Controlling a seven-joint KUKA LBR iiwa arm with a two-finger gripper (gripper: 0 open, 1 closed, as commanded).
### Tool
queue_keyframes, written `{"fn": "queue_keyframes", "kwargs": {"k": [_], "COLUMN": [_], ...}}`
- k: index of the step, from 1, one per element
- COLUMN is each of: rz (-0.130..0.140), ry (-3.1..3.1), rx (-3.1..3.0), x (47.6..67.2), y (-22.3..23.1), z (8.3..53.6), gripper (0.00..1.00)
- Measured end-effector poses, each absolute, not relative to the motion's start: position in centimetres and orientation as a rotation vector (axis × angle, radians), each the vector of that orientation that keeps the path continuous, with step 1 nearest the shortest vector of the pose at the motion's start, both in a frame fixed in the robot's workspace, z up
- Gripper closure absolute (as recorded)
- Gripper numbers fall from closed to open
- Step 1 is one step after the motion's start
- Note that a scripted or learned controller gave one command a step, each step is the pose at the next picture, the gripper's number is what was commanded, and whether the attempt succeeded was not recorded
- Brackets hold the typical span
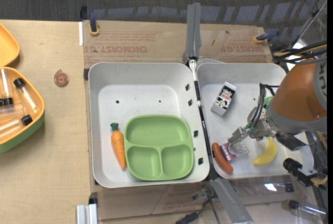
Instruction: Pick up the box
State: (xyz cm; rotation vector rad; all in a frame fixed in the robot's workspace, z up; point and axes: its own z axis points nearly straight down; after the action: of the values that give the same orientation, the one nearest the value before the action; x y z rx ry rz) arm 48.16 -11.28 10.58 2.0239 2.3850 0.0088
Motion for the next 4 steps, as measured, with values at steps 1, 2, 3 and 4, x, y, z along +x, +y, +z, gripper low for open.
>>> {"fn": "queue_keyframes", "kwargs": {"k": [1, 2, 3, 4], "rz": [-0.001, -0.001, 0.006, 0.007], "ry": [2.587, 2.508, 2.331, 2.314], "rx": [1.783, 1.893, 2.109, 2.105], "x": [47.8, 47.7, 47.8, 48.1], "y": [-4.2, -10.0, -10.0, -10.4], "z": [19.1, 10.1, 9.5, 10.6], "gripper": [0.00, 0.00, 0.00, 1.00]}}
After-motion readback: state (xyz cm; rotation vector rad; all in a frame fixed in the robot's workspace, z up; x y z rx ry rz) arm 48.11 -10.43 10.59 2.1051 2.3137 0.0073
